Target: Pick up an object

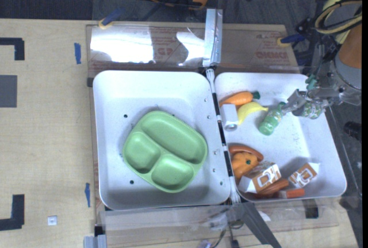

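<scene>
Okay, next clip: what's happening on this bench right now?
A robot arm reaches in from the right, with its gripper over the upper part of the right bin, just beside a green bottle lying there. The view does not show anything between its fingers. That bin also holds a carrot, a banana, a small can, an orange toy and two small cartons. The left bin holds a green divided plate.
</scene>
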Robot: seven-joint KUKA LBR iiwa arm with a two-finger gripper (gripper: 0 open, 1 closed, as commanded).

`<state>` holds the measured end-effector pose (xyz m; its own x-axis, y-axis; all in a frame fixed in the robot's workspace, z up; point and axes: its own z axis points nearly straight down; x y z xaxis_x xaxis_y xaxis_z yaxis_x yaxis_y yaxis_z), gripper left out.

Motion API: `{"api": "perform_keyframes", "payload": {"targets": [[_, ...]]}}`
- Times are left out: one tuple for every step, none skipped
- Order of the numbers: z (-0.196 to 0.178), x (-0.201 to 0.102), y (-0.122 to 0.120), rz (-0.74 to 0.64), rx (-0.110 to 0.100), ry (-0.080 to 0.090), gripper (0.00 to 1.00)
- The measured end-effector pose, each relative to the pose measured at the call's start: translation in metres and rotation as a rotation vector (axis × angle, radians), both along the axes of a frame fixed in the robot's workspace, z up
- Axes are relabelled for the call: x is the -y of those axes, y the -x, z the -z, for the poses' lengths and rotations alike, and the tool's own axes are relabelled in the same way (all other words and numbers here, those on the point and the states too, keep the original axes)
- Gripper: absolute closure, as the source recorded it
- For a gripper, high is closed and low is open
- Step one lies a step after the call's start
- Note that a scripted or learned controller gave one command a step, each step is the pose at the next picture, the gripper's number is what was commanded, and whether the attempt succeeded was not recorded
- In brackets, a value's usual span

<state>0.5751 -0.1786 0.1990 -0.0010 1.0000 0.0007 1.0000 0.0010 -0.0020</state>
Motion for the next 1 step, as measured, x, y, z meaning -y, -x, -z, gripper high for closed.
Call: {"api": "perform_keyframes", "payload": {"targets": [[0.0921, -0.0124, -0.0301, -0.05, 0.012, 0.006, 0.0]]}}
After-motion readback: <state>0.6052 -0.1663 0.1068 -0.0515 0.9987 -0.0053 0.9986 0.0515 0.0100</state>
